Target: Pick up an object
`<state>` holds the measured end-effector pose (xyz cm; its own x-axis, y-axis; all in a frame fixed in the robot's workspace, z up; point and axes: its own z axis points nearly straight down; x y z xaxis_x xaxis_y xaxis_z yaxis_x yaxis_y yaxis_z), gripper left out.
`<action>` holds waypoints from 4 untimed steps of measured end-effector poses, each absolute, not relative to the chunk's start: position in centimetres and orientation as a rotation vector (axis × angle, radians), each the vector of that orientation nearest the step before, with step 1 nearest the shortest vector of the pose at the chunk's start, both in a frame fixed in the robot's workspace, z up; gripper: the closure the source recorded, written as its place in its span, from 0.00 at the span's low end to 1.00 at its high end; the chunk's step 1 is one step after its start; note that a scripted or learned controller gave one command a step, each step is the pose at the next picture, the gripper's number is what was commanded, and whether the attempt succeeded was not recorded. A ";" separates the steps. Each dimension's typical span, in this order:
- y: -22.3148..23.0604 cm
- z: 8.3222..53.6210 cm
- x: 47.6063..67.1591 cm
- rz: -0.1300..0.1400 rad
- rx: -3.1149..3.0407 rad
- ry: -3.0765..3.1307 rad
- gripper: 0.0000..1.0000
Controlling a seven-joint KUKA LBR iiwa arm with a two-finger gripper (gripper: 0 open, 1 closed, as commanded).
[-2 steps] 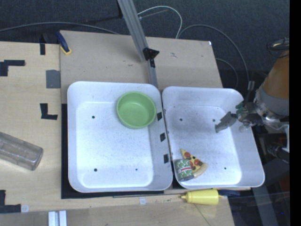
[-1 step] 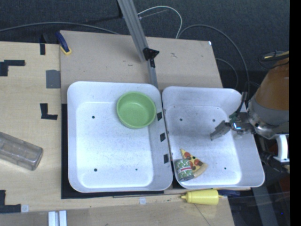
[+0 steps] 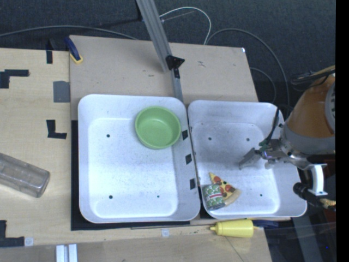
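While claw (image 3: 248, 160) hovers, pizza toy (image 3: 220, 191) (nearby), bowl (image 3: 158, 127)

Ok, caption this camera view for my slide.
Gripper hovers in right bin above pizza toy; green bowl sits left.

I see a clear plastic tube (image 3: 22, 174) lying on the bench well left of the left bin (image 3: 90, 162). A blue-and-yellow clamp (image 3: 73, 50) sits beyond that bin's far left corner.

Arm (image 3: 313, 121) enters at right edge of frame, orange band uppermost, wrist angled down-left; gripper (image 3: 246, 161) at centre-right, fingers pointing left, slightly spread, nothing between them.
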<state>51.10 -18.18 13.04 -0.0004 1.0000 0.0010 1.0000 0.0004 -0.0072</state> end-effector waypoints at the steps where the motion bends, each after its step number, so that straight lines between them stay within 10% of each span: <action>1: -18.1 14.3 51.2 0.002 -2.216 -2.222 1.00; 4: -17.7 26.7 50.5 0.000 -2.220 -2.223 1.00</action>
